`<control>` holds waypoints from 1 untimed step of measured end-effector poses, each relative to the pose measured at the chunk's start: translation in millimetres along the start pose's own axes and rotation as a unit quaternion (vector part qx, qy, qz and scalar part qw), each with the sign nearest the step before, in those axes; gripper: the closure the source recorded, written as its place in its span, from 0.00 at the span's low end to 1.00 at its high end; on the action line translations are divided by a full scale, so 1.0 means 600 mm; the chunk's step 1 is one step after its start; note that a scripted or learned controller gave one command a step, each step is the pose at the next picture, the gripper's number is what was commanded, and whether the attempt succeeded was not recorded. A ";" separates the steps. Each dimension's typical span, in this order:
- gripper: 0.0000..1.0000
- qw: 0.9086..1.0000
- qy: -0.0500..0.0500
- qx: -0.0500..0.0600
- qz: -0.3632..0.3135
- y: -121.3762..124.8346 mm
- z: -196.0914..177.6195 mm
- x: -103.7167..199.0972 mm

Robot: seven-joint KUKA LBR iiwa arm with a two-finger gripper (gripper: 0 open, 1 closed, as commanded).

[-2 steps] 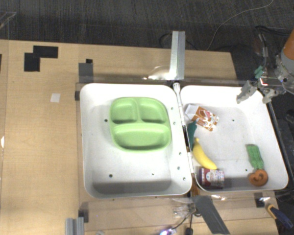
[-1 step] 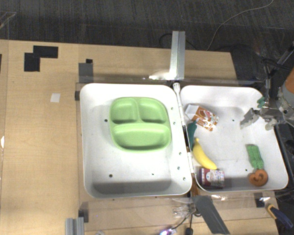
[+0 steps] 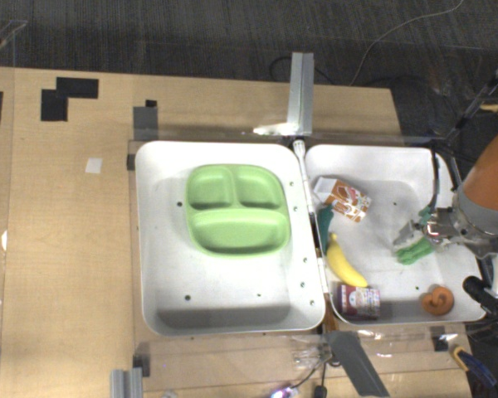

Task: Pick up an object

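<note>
My gripper (image 3: 417,232) reaches in from the right and hangs low over the right bin (image 3: 382,162), towards its right side. A small green object (image 3: 415,254) lies right under and against the gripper's tip; whether it is gripped I cannot make out. Farther left in the same bin sit a white and orange carton (image 3: 347,200), a yellow banana (image 3: 345,263) and a dark can (image 3: 358,302) on its side at the front wall. A brown-orange round object (image 3: 436,301) rests at the front right corner.
The left bin (image 3: 162,288) holds a green divided plate (image 3: 236,208). A metal post (image 3: 301,94) stands behind the wall between the bins. The arm's orange band (image 3: 491,177) and cables crowd the right bin's right edge.
</note>
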State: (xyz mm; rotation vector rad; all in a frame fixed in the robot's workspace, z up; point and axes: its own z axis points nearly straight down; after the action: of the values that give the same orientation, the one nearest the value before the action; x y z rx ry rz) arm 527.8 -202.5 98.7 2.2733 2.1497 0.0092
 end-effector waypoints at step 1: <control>0.00 1.000 0.001 -0.003 -0.021 -0.035 0.011 -0.005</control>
State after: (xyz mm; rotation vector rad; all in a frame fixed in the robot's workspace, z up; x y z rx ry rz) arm 506.6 -204.1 91.8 2.2249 2.1940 0.0181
